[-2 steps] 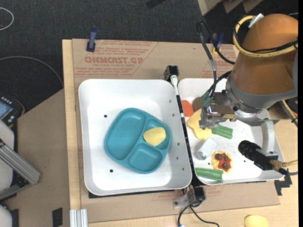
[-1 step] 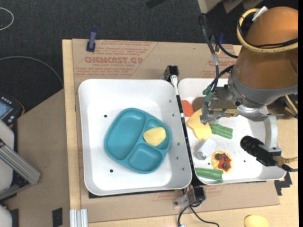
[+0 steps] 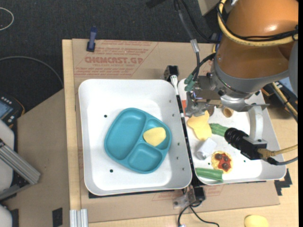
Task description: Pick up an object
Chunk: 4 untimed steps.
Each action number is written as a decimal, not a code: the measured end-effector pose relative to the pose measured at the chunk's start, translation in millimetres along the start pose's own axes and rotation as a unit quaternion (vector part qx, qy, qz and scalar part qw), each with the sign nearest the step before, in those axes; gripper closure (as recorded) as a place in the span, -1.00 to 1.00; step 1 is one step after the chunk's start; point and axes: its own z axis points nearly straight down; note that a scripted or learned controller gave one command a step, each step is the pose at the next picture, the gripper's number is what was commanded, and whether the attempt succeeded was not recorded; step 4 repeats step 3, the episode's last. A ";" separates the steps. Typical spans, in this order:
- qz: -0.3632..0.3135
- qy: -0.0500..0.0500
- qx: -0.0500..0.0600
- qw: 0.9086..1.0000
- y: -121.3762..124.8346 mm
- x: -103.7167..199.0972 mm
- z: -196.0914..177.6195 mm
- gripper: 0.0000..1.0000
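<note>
Over the right bin [image 3: 272, 171], my tool [image 3: 196, 105] hangs just above a yellow toy [image 3: 199, 126]; I cannot tell its state. Left, a teal plate [image 3: 128, 143] carries a lemon [image 3: 154, 136].

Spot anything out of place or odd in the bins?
One stray: a yellow object lies outside both bins, at the view's bottom edge near the right bin. The left bin looks tidy, with a yellow piece sitting in a compartment of the blue tray.
</note>
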 end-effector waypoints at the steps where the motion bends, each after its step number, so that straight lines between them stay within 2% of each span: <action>1: 0.007 -0.002 -0.002 1.000 0.3 -64.6 -67.1 1.00; 2: -0.001 0.001 -0.003 1.000 0.8 22.4 -156.0 1.00; 4: 0.003 -0.001 0.000 1.000 1.4 18.4 -162.0 1.00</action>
